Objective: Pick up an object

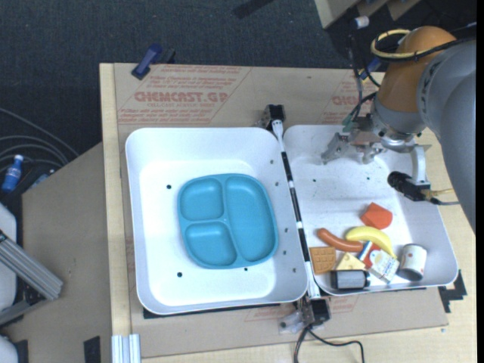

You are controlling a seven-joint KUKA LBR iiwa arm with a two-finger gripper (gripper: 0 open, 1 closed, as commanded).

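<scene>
Objs piled in right bin near corner: banana, hot dog, orange wedge, cracker, small can. Gripper hovers over bin's far end, well apart from pile, fingers spread, nothing between them. Left bin has blue divided tray.

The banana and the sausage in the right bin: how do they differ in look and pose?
The banana is yellow and curved, arching toward the bin's right side; the sausage is reddish-orange and nearly straight. The banana lies a little further right, overlapping the sausage's right end, while the sausage reaches left toward the cracker. Both are long, thin toy foods lying flat in the right bin, apart from the hand.
</scene>
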